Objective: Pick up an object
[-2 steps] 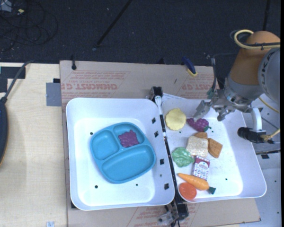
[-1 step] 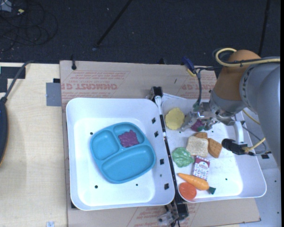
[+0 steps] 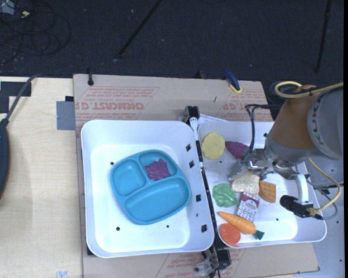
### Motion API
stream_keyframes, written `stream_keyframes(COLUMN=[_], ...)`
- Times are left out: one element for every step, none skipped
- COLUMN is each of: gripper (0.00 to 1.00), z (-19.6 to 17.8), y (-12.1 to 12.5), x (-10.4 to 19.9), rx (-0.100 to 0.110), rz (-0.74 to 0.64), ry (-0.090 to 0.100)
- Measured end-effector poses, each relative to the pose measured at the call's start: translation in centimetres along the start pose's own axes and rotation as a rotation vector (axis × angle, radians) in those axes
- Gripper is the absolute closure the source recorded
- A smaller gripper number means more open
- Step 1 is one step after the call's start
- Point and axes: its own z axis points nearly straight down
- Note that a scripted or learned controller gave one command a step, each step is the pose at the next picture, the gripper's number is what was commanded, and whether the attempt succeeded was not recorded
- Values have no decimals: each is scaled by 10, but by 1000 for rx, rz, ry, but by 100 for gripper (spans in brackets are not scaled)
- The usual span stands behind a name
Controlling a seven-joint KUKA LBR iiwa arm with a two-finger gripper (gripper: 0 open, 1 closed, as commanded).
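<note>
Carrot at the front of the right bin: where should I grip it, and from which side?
Probably mid-body, from above, fingers straddling its narrow width. The carrot lies flat and slanted, with the tomato touching its front side and the red carton just behind, so keep the fingers away from both.

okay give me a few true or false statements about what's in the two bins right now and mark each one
1. The blue divided plate lies in the left bin. True.
2. The purple item on that plate sits in its largest compartment. False: it is in a small upper compartment.
3. The carrot lies in the right bin. True.
4. The yellow round item rests on the blue plate. False: it lies in the right bin, near its top left corner.
5. The gripper is over the left bin. False: it is over the right bin.
</note>
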Motion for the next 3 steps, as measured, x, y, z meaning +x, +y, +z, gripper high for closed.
stream_keyframes(gripper=[0,100,0], z=[1,-9,-8], y=[57,55,55], x=[35,33,33], rx=[-4,1,2], rz=[-5,0,1], ry=[-1,2,2])
